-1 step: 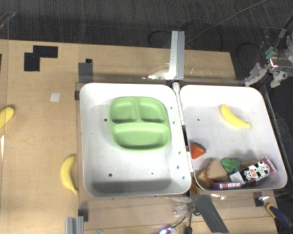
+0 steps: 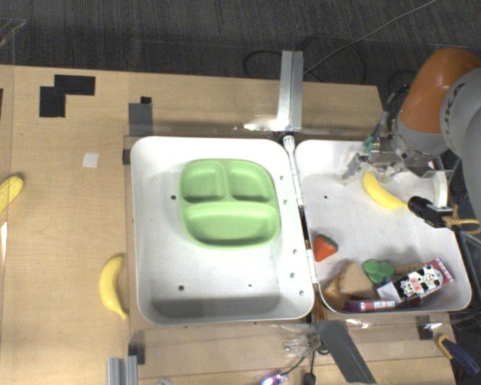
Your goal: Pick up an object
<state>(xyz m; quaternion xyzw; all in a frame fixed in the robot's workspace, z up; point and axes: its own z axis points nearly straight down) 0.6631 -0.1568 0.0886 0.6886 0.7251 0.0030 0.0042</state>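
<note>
I saw the gripper (image 2: 374,160) low in the right bin (image 2: 337,163) — just above the banana (image 2: 382,192) — its grip I couldn't tell.

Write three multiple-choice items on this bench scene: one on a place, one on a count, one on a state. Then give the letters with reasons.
1. Where does the green divided plate lie?
A. in the left bin
B. in the right bin
C. on the bench outside the bins

2. How many bananas lie inside the right bin?
A. none
B. one
C. three

3. How does the tool stand to the banana in the bin?
A. it carries it high over the left bin
B. it sits just above the banana's upper end
C. it rests on the green plate

Answers: 1 A, the plate fills the middle of the left bin. 2 B, one yellow banana lies near the top of that bin. 3 B, the tool is right at the banana's top end.
</note>
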